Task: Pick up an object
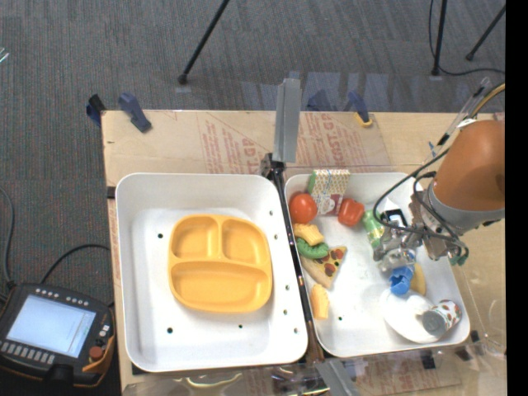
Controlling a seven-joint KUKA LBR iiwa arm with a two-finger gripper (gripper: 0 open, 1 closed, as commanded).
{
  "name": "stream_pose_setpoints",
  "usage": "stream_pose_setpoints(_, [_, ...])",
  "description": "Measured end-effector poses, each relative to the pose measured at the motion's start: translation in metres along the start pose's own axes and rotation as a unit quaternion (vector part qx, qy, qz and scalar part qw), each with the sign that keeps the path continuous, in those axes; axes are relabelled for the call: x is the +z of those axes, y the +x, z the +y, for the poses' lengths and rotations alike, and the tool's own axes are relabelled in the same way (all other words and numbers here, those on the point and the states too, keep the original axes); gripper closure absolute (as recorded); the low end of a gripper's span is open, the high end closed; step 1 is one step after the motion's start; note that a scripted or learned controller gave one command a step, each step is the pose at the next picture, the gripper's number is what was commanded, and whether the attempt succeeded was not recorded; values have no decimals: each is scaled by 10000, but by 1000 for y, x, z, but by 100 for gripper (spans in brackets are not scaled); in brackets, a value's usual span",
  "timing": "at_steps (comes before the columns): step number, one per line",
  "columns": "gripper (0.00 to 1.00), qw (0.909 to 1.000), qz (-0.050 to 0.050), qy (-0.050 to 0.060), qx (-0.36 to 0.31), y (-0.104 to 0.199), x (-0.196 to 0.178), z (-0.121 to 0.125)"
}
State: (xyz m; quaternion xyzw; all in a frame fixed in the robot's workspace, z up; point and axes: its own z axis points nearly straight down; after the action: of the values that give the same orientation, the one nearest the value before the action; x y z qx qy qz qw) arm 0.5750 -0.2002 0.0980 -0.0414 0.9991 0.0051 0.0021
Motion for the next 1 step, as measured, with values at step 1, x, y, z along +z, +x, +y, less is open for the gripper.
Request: stream_pose_setpoints(1, [100, 9999, 20, 37, 120, 1, 11, 1])
